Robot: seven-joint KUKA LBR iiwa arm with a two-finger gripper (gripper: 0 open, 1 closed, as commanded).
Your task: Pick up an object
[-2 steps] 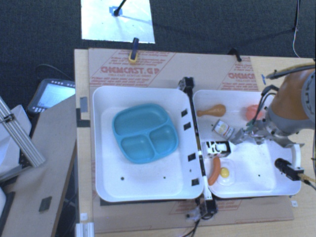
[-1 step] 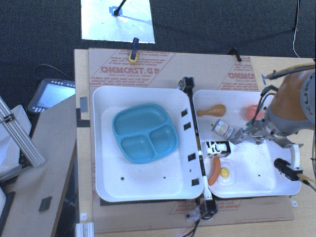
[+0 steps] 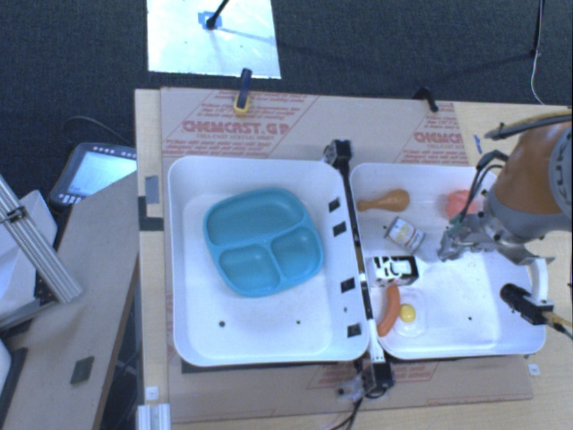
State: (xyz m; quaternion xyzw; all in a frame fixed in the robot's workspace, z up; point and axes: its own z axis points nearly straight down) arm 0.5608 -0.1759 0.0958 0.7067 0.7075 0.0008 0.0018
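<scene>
- In the right-hand shallow white bin (image 3: 515,334), near its middle, sits the closest candidate: a small silver-grey metal can with a yellow patch (image 3: 405,233), lying tilted on its side, just left of the gripper (image 3: 446,251).
- I judge this can stiff and light; its rounded, smooth wall may slip or roll if pinched off-centre, so the best hold looks to be across its short width at mid-length.
- Whether the jaws are open or closed I cannot tell; they are too small and dark against the bin floor, and nothing can be seen between them.
- The gripper hangs low over the bin floor, apart from the can, with the grey arm and its orange band (image 3: 528,164) reaching in above it.
- Other things lie in the same bin: a tan drumstick-shaped toy (image 3: 383,202) near the far wall, a pink rounded object (image 3: 457,203) partly hidden behind the arm, a black-and-white boxy item (image 3: 395,268) against the divider, an orange sausage-shaped toy (image 3: 389,308) and a fried-egg toy with a yellow yolk (image 3: 408,315) near the front.
- The sausage and drumstick look like light plastic, best taken across their narrow middles; the flat egg would likely be hard to pinch.
- The left bin (image 3: 192,330) holds a blue three-compartment plastic tray (image 3: 262,240).
</scene>
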